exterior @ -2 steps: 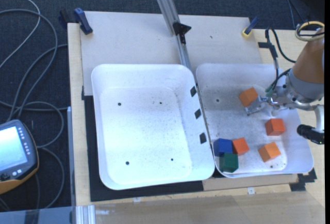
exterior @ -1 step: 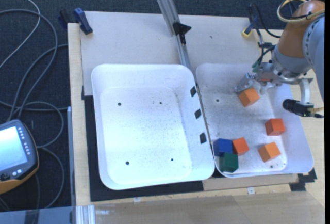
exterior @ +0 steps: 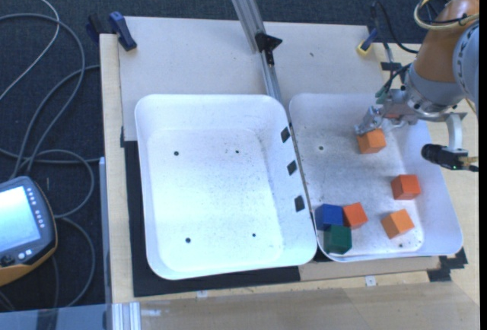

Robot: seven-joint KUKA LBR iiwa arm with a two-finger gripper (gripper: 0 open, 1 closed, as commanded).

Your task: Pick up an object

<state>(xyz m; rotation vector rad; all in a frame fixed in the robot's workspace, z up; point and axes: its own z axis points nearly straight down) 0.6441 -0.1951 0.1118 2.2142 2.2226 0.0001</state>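
Stage: reach done, lift pending | gripper (exterior: pixel 370 123) — upper right of frame, right bin (exterior: pixel 319 169) — touching orange block (exterior: pixel 371 141) | finger opening: cannot tell, no grasp seen

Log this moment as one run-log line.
gripper: above orange block, grasp unconfirmed | right bin: six blocks | status: pick not done

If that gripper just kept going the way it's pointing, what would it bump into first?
Most likely the orange block right below the gripper, which points down into the right bin. From this slanted view, depth is uncertain; it may already be touching it.
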